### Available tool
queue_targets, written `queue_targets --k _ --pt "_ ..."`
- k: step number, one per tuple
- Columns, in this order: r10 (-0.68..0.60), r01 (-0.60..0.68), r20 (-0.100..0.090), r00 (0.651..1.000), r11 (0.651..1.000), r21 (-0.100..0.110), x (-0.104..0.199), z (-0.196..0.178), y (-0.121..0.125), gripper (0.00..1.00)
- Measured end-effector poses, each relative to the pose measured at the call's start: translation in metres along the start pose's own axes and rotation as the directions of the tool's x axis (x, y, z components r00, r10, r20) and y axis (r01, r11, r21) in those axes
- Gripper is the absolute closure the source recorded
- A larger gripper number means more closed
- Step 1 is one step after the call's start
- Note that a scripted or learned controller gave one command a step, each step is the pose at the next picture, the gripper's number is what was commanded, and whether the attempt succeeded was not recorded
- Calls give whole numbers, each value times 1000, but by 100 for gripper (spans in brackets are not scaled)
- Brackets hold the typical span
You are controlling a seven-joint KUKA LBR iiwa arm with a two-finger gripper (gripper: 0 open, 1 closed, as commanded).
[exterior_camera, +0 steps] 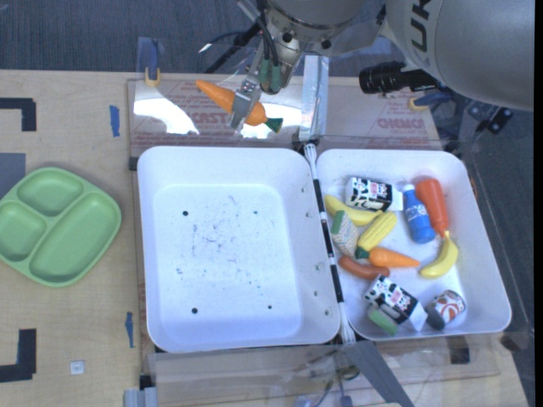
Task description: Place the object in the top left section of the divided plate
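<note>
Pale wood forms the bench [76,100], on which two shallow white bins are set side by side. The left bin [161,176] is marked only with faint blue scribbles, while the right bin [488,287] is crowded with toy food: an orange carrot [394,258], a corn cob [377,230], two bananas [439,259], a blue bottle [417,214], a red-orange bottle [433,200], two black-and-white cow-patterned cartons [371,193] and a small can [447,306]. To the left of the bins, well apart from them, the green divided plate [56,225] is seen lying on the bench, its top left section unoccupied. The grey arm [475,24] is cut off by the top edge, and on its casing only the letters "UK" can be read. Below its orange band the gripper [247,107] is seen above the far rim of the left bin, its fingers closed on a toy carrot [222,97] with a green tip, held over a reflective panel behind the bins. Some reversed red lettering on a clear sheet behind the right bin is too blurred to be read. Blue tape marks and black corner marks are seen on the bench. Labels on the cartons and the can cannot be made out.
</note>
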State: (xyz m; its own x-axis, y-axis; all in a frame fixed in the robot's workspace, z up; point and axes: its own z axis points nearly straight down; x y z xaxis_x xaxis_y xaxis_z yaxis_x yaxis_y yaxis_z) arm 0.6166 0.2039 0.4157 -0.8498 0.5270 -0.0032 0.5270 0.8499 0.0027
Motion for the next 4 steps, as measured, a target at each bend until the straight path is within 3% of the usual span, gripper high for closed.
queue_targets --k 1,2,3,4 --pt "306 -306 -2 952 952 4 -13 107 33 100" --pt "262 -262 -2 965 965 3 21 212 2 100" --pt "192 -192 -2 981 981 -1 21 321 -28 100" --pt "539 -539 -1 842 842 3 36 254 -7 100"
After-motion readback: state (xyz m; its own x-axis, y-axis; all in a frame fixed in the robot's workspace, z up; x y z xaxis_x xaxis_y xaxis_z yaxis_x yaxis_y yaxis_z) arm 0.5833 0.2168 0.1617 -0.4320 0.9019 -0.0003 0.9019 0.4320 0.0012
